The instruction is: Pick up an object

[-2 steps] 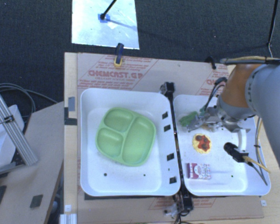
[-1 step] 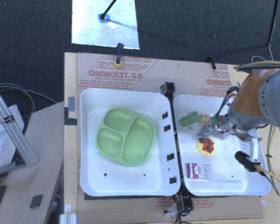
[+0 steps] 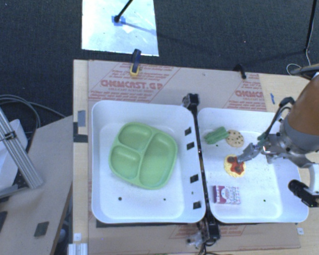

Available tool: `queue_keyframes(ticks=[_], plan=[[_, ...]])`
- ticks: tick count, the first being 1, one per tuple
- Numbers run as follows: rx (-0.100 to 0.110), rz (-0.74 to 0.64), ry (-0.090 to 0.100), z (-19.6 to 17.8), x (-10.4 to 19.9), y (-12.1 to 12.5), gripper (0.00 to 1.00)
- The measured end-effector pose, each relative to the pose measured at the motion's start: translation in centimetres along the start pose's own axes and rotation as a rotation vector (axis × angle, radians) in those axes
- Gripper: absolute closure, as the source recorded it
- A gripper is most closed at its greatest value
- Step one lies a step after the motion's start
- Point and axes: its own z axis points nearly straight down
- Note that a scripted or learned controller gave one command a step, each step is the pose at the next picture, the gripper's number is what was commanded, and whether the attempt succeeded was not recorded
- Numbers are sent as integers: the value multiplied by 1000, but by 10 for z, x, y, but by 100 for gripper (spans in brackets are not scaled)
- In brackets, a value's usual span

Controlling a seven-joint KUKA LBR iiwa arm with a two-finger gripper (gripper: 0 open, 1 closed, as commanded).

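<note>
In the right bin (image 3: 287, 207) lie several small items: a green pickle-like piece (image 3: 216, 135), a round brown cookie (image 3: 234, 138), a yellow piece with a red top (image 3: 234, 166) and a small red and white carton (image 3: 226, 194). My gripper (image 3: 248, 153) reaches in from the right and is low over the bin. Its tip is at the upper right edge of the yellow and red piece. Nothing shows lifted off the bin floor.
The left bin (image 3: 102, 201) holds a light green divided plate (image 3: 144, 155). A black divider with clips (image 3: 195, 167) runs between the bins. The grey arm with its orange band (image 3: 311, 111) crosses the right bin's far right side.
</note>
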Motion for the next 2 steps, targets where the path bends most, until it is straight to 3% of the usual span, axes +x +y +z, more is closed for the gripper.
queue_keyframes(ticks=[1, 2], plan=[[-2, -5, -3, -10, -28, 58, 0], [14, 3, 3, 50, -35, -22, 0]])
